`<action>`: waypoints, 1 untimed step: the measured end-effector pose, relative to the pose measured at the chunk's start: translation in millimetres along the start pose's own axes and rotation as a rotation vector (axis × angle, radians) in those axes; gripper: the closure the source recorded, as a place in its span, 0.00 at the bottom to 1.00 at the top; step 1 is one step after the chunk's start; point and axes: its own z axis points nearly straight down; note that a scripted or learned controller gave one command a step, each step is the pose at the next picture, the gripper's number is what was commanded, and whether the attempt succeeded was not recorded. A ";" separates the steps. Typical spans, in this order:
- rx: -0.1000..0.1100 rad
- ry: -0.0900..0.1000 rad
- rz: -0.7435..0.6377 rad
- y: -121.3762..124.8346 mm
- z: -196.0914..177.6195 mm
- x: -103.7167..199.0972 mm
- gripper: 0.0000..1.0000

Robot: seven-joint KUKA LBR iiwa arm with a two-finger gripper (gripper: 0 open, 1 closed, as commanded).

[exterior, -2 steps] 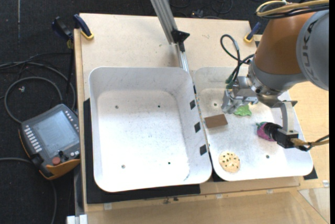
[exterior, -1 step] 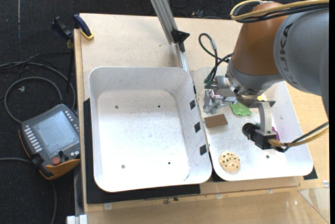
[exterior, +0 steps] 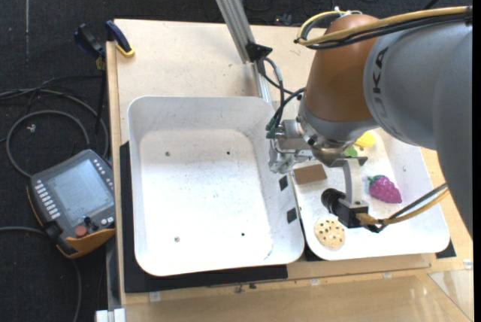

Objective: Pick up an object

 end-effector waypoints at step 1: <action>-0.001 0.000 -0.001 -20.5 -10.4 41.3 1.00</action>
